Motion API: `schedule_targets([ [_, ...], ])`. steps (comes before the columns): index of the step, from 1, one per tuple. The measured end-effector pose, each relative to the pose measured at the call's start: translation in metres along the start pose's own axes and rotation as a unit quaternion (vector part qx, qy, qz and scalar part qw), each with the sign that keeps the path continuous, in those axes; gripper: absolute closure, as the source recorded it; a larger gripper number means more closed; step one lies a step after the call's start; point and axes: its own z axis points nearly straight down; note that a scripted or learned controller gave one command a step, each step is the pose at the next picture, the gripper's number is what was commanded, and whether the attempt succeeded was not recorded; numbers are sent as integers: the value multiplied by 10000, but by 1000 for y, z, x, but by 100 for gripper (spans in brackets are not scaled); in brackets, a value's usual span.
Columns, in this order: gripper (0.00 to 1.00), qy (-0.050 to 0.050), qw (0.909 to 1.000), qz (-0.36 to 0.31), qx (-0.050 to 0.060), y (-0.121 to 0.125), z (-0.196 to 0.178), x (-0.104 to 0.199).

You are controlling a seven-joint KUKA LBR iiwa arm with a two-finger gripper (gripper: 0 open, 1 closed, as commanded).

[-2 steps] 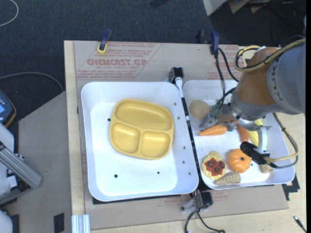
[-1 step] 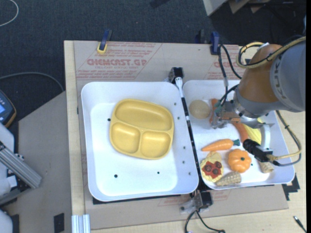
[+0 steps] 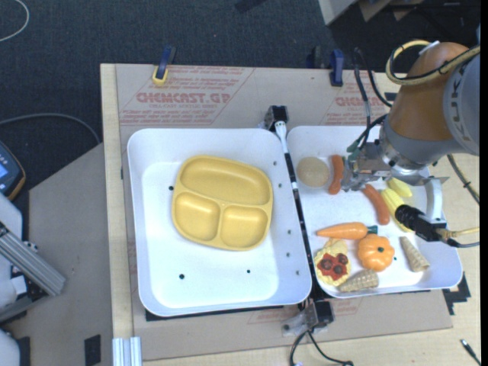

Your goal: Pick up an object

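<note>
Gripper (image 3: 357, 175), grip unclear, beside upright sausage (image 3: 336, 174), long axis toward the far rim

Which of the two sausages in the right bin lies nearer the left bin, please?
The upright sausage beside the round bun. It sits toward the left bin, left of the gripper; the other sausage slants further right, by the yellow piece.

a robotics lab: a board-topped bench (image 3: 229, 90) held by clamps (image 3: 161, 65), loose cables (image 3: 46, 120) across dark carpet, toy food (image 3: 375, 252) in white bins (image 3: 145, 204)
</note>
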Motion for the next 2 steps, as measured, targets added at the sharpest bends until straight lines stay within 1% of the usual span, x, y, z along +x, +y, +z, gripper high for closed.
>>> schedule_targets([
  [1,100,-3,10000,2,-4,-7,-47,1],
  [2,100,0,10000,1,7,-5,-62,1],
])
